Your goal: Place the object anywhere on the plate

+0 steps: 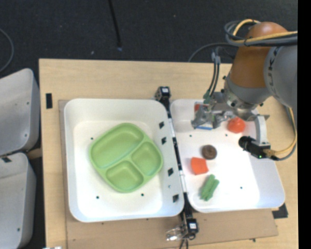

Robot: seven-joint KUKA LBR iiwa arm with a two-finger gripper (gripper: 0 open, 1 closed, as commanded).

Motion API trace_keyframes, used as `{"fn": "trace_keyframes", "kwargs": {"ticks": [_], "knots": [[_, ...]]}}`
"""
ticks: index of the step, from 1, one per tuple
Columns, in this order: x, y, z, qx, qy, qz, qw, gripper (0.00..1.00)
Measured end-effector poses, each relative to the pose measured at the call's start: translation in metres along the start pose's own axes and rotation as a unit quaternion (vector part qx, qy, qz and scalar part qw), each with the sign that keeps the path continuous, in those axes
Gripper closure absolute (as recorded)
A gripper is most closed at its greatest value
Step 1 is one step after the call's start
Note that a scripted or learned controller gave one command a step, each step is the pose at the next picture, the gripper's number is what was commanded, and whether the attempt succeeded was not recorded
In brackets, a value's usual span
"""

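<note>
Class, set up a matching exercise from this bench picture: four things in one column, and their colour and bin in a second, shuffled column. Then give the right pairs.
Things:
1. divided plate
2. round cookie-like piece
3. blocky piece
4. long bumpy piece

Descriptions:
A. brown, right bin
B. green, right bin, nearest the front rim
C. light green, left bin
D. orange-red, right bin, just below the brown piece

Pairs: 1-C, 2-A, 3-D, 4-B

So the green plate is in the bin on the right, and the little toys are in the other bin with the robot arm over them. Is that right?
Not quite. The camera view shows the green plate in the left bin, not the right. The little toys, like the brown round one, the orange block and the green piece, are in the other bin, with the robot arm over them.
</note>
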State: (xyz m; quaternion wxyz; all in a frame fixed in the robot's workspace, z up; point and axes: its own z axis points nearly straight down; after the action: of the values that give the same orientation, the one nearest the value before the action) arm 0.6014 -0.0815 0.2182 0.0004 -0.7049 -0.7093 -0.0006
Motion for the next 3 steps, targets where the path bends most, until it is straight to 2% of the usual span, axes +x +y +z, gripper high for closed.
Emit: {"fn": "trace_keyframes", "kwargs": {"ticks": [1,3], "knots": [[0.052,-0.002,-0.012,-0.001,0.000,0.000,1.0000,1.00],[0.145,-0.025,-0.033,0.001,0.000,0.000,1.0000,1.00]]}}
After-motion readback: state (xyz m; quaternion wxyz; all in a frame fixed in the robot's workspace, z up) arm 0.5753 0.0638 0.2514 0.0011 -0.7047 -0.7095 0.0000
